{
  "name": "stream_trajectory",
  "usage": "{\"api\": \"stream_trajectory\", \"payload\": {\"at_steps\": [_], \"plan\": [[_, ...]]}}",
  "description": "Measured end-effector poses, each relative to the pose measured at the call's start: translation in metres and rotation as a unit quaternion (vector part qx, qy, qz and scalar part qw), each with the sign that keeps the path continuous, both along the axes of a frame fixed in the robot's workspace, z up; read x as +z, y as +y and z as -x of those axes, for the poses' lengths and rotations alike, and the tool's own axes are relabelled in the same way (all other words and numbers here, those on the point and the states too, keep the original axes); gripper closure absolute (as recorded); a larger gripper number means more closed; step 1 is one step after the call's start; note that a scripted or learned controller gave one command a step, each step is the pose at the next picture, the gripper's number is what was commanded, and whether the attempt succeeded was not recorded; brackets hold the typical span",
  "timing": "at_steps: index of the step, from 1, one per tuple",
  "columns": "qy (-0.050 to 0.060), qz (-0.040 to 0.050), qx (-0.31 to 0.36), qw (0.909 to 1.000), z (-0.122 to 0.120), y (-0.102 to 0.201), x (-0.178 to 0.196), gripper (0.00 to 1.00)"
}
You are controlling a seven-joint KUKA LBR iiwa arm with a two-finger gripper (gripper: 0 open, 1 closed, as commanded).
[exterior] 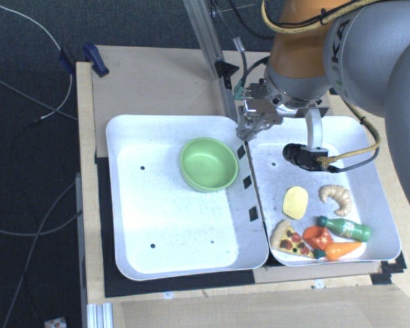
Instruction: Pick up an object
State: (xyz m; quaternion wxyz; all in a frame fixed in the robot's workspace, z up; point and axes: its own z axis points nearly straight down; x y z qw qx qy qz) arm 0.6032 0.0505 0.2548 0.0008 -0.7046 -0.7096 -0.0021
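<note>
— Two bins, what's in them?
— Green bowl in the left one. The right holds a croissant, pale yellow piece, bottle, carrot and pizza slice, crowded near the front.
— Which way does the bottle lie?
— Flat, lengthwise left to right.
— The claw?
— Over the divide at the back; its grip I cannot tell.
</note>
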Motion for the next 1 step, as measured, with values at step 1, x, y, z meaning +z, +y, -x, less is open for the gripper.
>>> {"api": "stream_trajectory", "payload": {"at_steps": [1], "plan": [[0.008, 0.0006, -0.001, 1.0, 0.0049, 0.0478, -0.0167, 1.0]]}}
